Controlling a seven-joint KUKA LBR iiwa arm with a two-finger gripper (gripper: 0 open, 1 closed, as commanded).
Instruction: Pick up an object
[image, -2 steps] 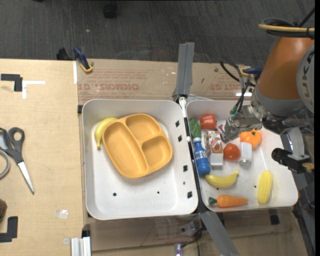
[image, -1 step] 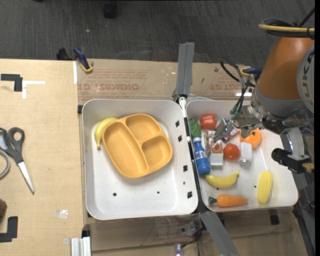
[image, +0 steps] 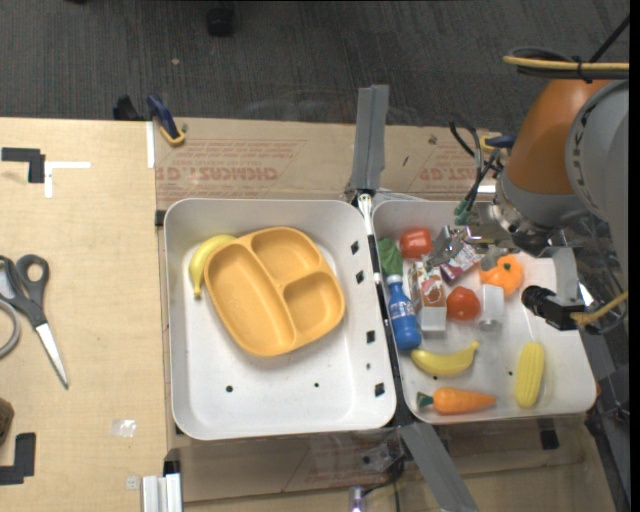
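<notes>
Toy food heaped in your right white bin (image: 570, 395)

You see a yellow plastic banana (image: 446, 358) lying beside an orange carrot (image: 462, 401), upright yellow corn cob (image: 529, 373), red tomato (image: 462, 303) and blue bottle (image: 403, 315) along the left wall.

right bin (image: 560, 400) crowded (toys), left roomier

- The arm (image: 585, 150) is bulky and rounded, its shell a smooth pale grey.
- A broad orange band (image: 548, 140) wraps the segment above the wrist, glossy and dome-shaped.
- A yellow cable (image: 560, 65) loops across the top of the arm, with thin black cables beside it.
- Below the band sits a cluster of grey metal parts with small green and dark wires.
- A black rounded fitting (image: 545, 303) with a yellow cable juts from the lower part.
</notes>
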